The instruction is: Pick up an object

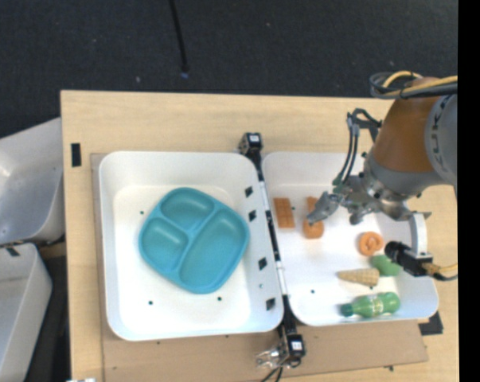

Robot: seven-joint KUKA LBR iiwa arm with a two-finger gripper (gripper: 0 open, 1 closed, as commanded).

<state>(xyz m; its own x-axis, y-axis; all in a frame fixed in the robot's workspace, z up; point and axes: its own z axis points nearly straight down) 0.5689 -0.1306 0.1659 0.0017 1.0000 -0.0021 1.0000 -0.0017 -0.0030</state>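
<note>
The left bin (pixel 112 213) held a blue plate (pixel 193 239) with three parts. The right bin (pixel 303 309) held small toy foods. An orange block (pixel 284 212) lay near the wall between the bins. An orange round thing (pixel 371 243) sat beside a green piece (pixel 385 265). Below them lay a tan cone (pixel 359 276) and a green bottle (pixel 371 305) on its side.

The gripper (pixel 325 208) reached in from the right, and its tip was just above a small orange piece (pixel 312 224), very close or touching. I could not tell how the pincer stood.

The bins sat on a light wooden bench (pixel 176 122). The floor (pixel 80 30) around it was dark. White tubs (pixel 21 181) stood off to the left.
</note>
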